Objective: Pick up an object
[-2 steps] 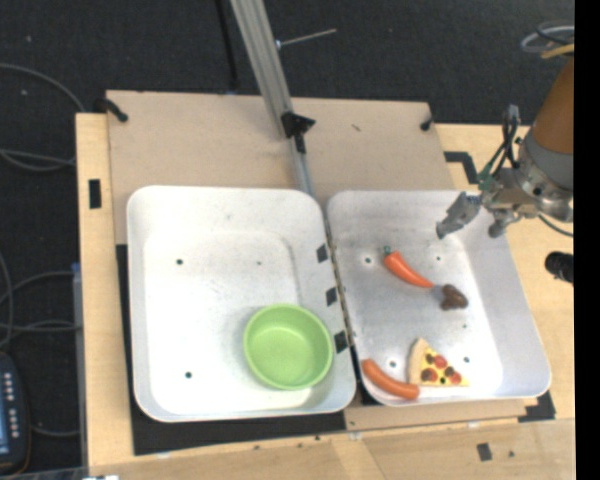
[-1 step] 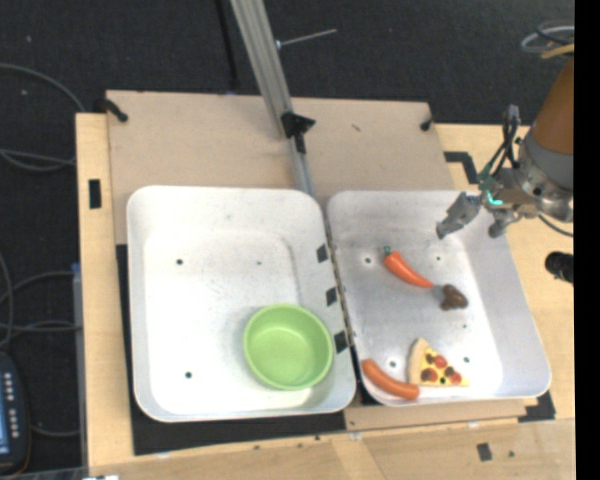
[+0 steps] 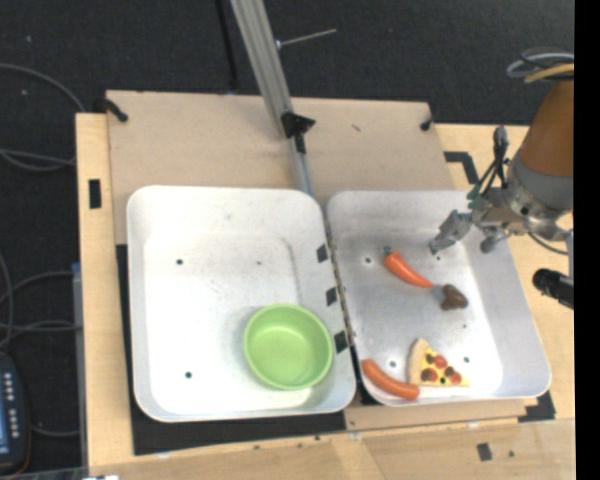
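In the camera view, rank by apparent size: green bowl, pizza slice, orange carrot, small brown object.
1. green bowl
2. pizza slice
3. orange carrot, close to the pizza slice in apparent size, so this order is uncertain
4. small brown object

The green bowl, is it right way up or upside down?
Right way up. The green bowl sits in the left bin with its round opening facing upward, so its hollow inside shows.

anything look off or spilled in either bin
Nothing looks spilled or broken. The green bowl sits upright in the left bin. In the right bin, the carrot, a small brown piece, the pizza slice and a sausage lie loose and scattered. The gripper hovers above.
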`<state>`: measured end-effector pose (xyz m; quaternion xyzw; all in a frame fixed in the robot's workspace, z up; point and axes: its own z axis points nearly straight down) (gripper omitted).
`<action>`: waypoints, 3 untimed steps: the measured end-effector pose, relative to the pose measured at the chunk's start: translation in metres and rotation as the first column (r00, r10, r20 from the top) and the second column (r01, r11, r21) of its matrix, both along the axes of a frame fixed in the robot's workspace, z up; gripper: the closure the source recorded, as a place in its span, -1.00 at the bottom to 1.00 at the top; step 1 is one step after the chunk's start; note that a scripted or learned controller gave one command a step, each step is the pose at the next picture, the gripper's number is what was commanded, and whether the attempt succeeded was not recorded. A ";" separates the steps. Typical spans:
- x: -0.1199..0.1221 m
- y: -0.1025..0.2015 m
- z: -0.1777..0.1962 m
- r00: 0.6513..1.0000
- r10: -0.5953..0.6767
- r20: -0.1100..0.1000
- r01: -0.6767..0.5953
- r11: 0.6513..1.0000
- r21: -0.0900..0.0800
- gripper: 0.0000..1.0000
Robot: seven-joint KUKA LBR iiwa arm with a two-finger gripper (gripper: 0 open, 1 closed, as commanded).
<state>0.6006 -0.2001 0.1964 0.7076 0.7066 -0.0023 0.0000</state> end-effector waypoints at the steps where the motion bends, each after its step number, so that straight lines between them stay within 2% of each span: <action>1: -0.006 -0.009 -0.046 1.000 0.000 -0.001 0.000 1.000 0.000 -1.00; 2: -0.003 -0.012 -0.092 1.000 -0.002 0.012 0.002 1.000 -0.003 -1.00; 3: -0.001 -0.013 -0.078 1.000 -0.003 0.021 0.003 1.000 -0.005 1.00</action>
